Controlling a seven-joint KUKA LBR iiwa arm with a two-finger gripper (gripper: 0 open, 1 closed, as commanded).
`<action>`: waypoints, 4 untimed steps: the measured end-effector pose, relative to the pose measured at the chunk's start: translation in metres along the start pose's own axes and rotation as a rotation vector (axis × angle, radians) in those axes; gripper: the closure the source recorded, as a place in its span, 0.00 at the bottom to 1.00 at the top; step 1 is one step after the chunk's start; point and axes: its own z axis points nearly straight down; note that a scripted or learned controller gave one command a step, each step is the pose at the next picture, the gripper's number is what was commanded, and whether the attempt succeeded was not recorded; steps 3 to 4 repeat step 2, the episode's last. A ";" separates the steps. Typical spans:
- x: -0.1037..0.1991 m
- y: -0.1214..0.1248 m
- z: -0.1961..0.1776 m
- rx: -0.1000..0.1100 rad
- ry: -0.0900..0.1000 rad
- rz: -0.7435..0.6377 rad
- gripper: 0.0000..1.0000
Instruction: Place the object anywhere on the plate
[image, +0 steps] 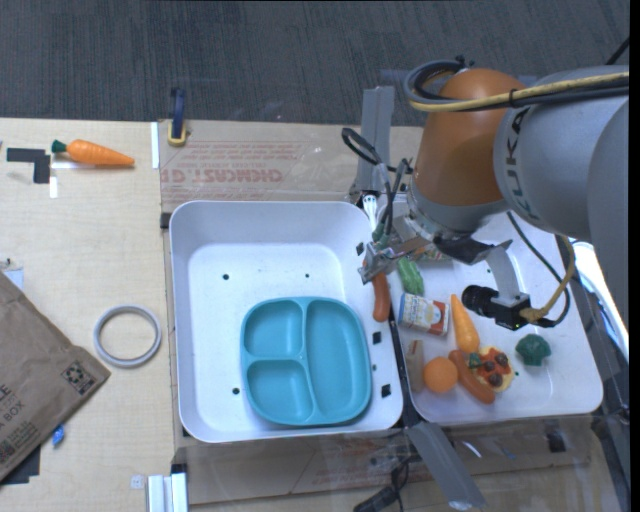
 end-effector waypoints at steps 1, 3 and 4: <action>0.061 -0.030 0.004 0.000 0.000 -0.044 1.00; 0.060 -0.030 0.004 0.000 0.000 -0.044 0.00; 0.060 -0.030 0.004 0.000 0.000 -0.044 0.00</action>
